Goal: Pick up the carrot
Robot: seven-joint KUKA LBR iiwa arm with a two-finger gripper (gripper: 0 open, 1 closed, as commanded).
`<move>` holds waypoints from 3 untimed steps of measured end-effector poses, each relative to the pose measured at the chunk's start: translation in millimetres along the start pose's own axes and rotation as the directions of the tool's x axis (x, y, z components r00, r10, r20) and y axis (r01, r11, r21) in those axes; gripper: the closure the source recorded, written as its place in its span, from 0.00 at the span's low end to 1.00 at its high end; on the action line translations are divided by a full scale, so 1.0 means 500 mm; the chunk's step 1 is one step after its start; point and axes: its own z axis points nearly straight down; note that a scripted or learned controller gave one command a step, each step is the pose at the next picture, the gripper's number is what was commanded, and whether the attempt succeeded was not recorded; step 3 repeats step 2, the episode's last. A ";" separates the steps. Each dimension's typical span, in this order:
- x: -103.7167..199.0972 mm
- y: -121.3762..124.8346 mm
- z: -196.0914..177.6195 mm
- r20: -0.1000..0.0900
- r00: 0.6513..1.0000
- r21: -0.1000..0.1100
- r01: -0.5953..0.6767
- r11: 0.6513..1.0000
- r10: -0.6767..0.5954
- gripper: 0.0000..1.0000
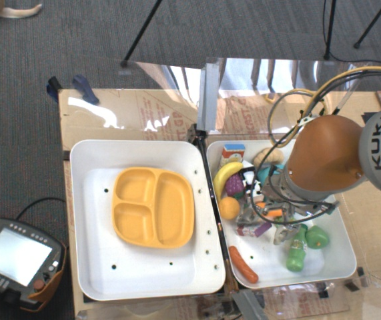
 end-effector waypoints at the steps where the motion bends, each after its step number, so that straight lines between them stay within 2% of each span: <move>1: -0.007 0.005 -0.015 0.003 1.000 -0.006 0.005 1.000 -0.005 1.00; 2: -0.009 0.132 -0.203 0.003 1.000 0.005 -0.006 1.000 0.006 1.00; 3: -0.009 0.132 -0.203 0.003 1.000 0.005 -0.006 1.000 0.006 1.00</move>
